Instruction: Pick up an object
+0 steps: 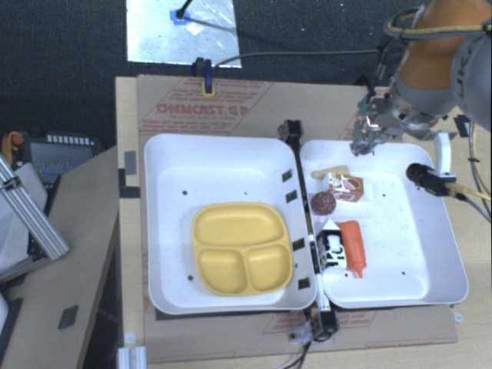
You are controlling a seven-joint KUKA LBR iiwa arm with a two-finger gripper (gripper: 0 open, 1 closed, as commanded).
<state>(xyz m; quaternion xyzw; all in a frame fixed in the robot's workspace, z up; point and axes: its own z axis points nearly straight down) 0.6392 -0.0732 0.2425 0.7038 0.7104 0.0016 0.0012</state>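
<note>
Your grey arm reaches in from the right; its gripper [367,143] hangs over the worktop's far right edge.

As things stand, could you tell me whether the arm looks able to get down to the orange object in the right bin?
Probably yes. The orange object lies uncovered in the right bin, with nothing above it; the tool hovers by the bin's far rim.

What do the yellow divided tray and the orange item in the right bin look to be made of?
Yellow tray: probably molded plastic, matte, with smooth rounded compartments and even color. Orange item: likely plastic or rubber, uniform color with a soft sheen; too small to tell which.
</note>
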